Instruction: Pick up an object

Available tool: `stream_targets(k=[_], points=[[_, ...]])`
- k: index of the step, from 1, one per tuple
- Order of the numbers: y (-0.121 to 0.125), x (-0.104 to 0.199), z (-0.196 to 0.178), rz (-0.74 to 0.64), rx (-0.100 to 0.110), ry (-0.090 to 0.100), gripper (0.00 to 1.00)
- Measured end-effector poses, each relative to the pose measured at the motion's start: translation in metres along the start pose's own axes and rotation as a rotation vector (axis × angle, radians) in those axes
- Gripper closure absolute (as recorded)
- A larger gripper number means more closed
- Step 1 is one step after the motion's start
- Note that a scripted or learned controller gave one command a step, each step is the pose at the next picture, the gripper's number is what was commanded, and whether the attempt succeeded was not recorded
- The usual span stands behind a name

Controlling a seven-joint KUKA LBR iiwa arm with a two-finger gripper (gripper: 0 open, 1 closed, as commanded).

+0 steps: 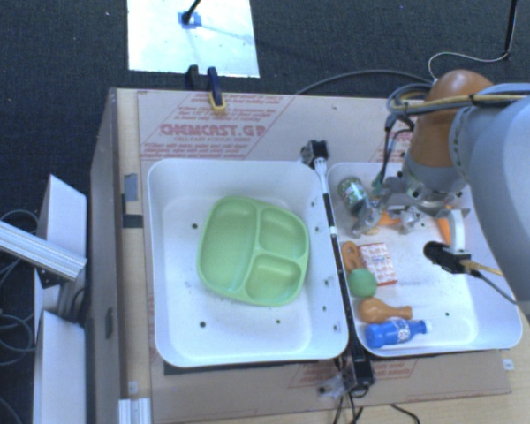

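The tool [377, 222] is low in the right bin [490, 325], at its ten o'clock corner; its opening cannot be told. A small crumpled can [351, 192] lies just at its ten o'clock, an orange piece [387, 222] beside it. This looks like the reach-and-close step; next, the tool must settle over one item and lift. The green tray [253, 250] sits in the left bin [172, 325].

Open floor in right bin's [503, 329] far-right half — clutter [375, 276] along its left wall.
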State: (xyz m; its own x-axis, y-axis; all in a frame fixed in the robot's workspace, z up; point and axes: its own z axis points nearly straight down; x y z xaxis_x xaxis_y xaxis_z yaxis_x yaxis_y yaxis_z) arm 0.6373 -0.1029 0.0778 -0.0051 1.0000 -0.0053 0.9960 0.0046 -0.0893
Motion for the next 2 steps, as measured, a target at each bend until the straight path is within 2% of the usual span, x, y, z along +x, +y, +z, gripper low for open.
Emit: stream_targets(k=[1, 2], points=[[0.0084, -0.0040, 0.0008, -0.007, 0.031, 0.012, 0.00], [0.0041, -0.0044, -0.0061, -0.010, 0.048, 0.013, 1.00]])
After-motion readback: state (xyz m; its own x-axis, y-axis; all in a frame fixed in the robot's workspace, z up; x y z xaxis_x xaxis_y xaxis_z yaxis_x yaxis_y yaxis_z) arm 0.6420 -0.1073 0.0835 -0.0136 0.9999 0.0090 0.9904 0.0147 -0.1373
